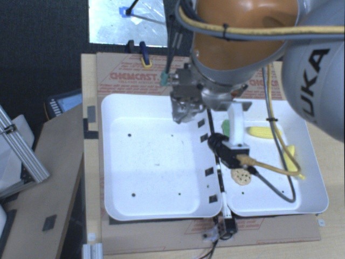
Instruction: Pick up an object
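Evidently poised for a pick, the end effector [186,112] hung left of the cookie [241,176]; its opening could not be told.

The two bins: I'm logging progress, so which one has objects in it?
The right bin: it holds a yellow piece, a green piece and a round cookie.

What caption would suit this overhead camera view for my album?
A grey arm reaches over two white bins; the right bin holds a cookie, yellow pieces and something green.
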Robot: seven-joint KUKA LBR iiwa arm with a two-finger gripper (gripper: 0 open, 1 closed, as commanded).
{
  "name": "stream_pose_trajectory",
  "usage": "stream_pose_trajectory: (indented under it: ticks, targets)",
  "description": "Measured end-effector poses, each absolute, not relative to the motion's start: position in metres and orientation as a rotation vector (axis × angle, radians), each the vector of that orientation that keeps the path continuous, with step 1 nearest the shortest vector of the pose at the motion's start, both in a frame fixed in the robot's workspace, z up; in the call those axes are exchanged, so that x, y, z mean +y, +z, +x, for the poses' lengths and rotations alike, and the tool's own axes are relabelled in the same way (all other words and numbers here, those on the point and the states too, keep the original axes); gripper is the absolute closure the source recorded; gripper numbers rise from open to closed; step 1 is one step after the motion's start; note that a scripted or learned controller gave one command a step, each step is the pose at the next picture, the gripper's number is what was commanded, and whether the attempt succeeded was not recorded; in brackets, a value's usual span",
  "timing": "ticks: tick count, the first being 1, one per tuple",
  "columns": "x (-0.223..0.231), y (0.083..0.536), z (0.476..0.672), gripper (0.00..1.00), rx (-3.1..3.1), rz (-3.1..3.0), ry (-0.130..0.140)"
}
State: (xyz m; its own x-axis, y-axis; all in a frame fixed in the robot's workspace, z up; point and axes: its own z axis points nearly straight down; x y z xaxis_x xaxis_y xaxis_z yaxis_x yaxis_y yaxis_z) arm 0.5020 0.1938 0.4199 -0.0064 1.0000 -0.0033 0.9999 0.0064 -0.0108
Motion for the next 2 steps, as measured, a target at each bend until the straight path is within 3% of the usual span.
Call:
stream_pose_trajectory:
  ticks: [1, 2]
  targets:
    - [0.2369, 0.5023, 0.5043, 1.0, -2.232, -2.214, -0.017]
    - [0.2344, 0.4978, 0.5043, 0.0, -2.226, -2.217, -0.003]
